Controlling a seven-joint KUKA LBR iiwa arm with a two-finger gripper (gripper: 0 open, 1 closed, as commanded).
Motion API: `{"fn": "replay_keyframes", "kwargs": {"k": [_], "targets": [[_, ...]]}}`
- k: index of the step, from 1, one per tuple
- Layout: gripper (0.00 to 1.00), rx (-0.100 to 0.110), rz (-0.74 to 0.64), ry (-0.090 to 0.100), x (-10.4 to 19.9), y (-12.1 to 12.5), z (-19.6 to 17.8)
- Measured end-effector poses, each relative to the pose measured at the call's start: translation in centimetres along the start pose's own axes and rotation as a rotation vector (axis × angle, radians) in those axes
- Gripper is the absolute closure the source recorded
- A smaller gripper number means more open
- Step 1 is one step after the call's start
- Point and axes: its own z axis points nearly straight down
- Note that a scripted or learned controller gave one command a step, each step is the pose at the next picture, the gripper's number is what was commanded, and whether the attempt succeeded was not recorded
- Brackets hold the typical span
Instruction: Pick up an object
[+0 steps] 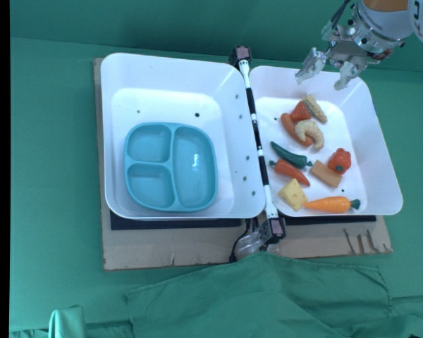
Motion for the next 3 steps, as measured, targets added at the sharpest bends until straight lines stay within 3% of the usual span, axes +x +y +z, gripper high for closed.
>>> {"fn": "replay_keyframes", "kwargs": {"k": [1, 2, 3], "targets": [[0.0, 0.006, 0.006, -0.002, -5.9, -3.2, 8.0], [0.0, -0.013, -0.005, -0.004, -4.7, 6.0, 2.5], [0.0, 0.009, 0.005, -0.001, -7.1, -1.9, 8.8]]}}
